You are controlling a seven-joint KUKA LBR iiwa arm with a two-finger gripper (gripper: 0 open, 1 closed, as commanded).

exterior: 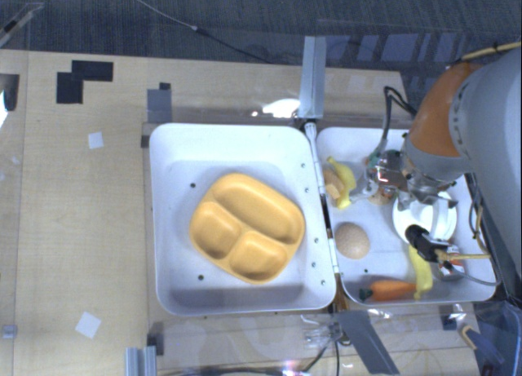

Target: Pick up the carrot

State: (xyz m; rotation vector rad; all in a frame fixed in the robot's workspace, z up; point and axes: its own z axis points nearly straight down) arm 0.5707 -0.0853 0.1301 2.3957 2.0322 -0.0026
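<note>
The carrot (391, 289) is orange with a green end. It lies flat along the near wall of the right bin (351, 134), pointing left to right. My gripper (382, 185) hangs over the middle of that bin, farther back than the carrot and well apart from it. I see nothing held under it. The wrist with its orange band (432, 117) reaches in from the right.
A yellow banana-like piece (338, 180) lies by the right bin's left wall, just left of the gripper. A tan round thing (352, 240) sits between gripper and carrot. The left bin (171, 285) holds a yellow divided plate (245, 226).
</note>
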